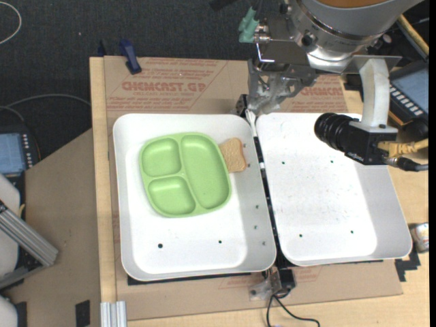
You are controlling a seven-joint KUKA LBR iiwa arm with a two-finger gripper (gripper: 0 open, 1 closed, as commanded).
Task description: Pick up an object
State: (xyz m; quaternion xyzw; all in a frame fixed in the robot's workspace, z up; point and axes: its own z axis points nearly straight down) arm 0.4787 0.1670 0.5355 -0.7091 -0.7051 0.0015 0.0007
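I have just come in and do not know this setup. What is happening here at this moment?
A grey robot arm reaches in from the right and is trying to pick up an object. Its claw is above the far edge of the bench, near where the two white bins meet. In the left bin lie a green divided plate and a tan cracker beside it, touching its right rim. Nothing is seen between the claw's fingers.

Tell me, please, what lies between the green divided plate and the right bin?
In the camera view, a tan cracker-like piece sits against the green divided plate, then bare left bin floor up to the right bin.
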